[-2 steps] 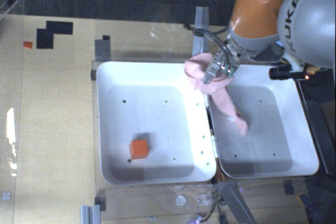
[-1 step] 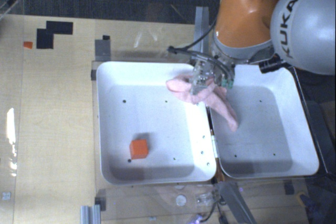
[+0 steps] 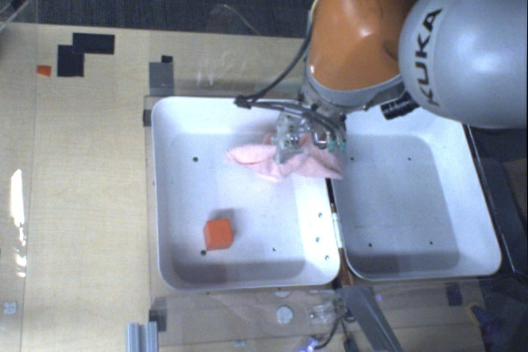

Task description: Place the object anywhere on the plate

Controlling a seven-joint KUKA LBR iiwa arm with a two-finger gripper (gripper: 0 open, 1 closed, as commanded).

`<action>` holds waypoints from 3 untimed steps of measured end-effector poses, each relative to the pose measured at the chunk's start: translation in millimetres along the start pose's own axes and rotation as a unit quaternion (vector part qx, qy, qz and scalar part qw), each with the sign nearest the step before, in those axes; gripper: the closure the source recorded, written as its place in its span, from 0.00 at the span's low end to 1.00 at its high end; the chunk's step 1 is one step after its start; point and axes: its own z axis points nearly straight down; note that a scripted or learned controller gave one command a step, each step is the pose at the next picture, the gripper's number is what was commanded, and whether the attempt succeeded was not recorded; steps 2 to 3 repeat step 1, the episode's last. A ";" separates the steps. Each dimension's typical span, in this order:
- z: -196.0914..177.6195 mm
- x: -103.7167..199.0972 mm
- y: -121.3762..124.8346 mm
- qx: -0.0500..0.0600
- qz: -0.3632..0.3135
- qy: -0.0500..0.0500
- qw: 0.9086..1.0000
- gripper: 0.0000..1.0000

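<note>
From above, the bench [image 3: 82, 202] carries two shallow white bins side by side, the left bin [image 3: 177, 177] and the right bin [image 3: 429, 210], their inner walls touching down the middle. The grey arm [image 3: 462, 45], with its orange band [image 3: 359, 29], reaches in from the right and hangs over the upper part of the seam between the bins. Its gripper [image 3: 290, 146] points down into the upper right part of the left bin, right at a crumpled pink cloth [image 3: 276, 162] that lies on the bin floor close to the inner wall. The metal fingertips sit against the top of the cloth, but whether the jaws are open, closed, or pinching the fabric cannot be told from this angle, since the wrist and its fittings cover much of them. A black cable [image 3: 268, 91] runs from the wrist out to the left and ends near the top wall of the left bin. A small orange block [image 3: 219, 234] rests on the floor of the left bin toward its lower left, well apart from the cloth and the gripper. On the bench to the far left there are black marks [image 3: 82, 52] and a small orange square [image 3: 44, 71].
</note>
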 end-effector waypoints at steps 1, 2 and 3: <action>-0.2 -0.1 -0.2 0.000 0.000 0.000 1.000 0.00; -0.2 -0.1 -0.2 0.000 0.000 0.000 1.000 0.00; -0.2 -0.1 -0.2 0.000 0.000 0.000 1.000 0.00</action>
